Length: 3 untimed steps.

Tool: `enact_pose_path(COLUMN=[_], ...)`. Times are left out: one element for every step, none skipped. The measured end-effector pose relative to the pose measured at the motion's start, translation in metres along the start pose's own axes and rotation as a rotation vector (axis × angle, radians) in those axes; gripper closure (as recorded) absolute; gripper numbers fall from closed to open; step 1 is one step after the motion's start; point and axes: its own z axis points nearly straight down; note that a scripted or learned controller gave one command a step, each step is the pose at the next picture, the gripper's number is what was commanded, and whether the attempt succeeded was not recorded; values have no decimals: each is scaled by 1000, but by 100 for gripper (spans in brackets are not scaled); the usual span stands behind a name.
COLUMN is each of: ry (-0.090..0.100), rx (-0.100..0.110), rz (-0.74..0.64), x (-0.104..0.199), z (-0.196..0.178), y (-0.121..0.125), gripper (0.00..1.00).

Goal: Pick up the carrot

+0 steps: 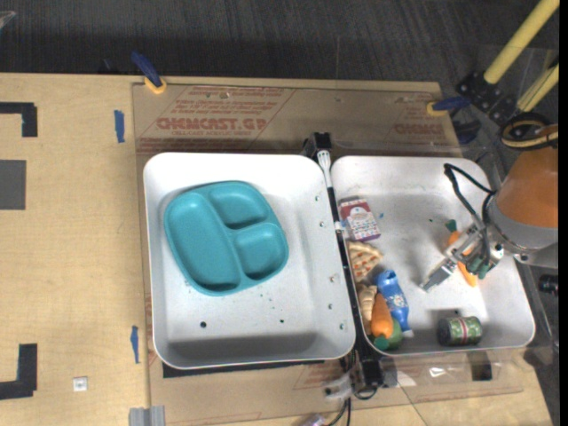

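The carrot [382, 319] is orange with a green top and lies at the front left corner of the right bin [417, 198], tucked against a blue bottle [392, 298]. My gripper [449, 276] hangs over the right half of that bin, to the right of the carrot and a little behind it, well apart from it. It looks open, and I see nothing between its fingers. The grey arm with its orange band [531, 193] reaches in from the right edge.
The right bin also holds a small red and white box [358, 218], a tan waffle-like snack [364, 260] and a green can [460, 329] at the front right. A teal divided plate [226, 236] lies in the left bin [177, 318].
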Motion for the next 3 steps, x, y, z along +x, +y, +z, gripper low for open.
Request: enact_pose_path(ry=[-9,3,-3], rx=[-6,0,3], rz=[-2,4,-253], x=[-3,33,3], z=[-13,-42,-143], y=[3,63,26], gripper=[100,100,100])
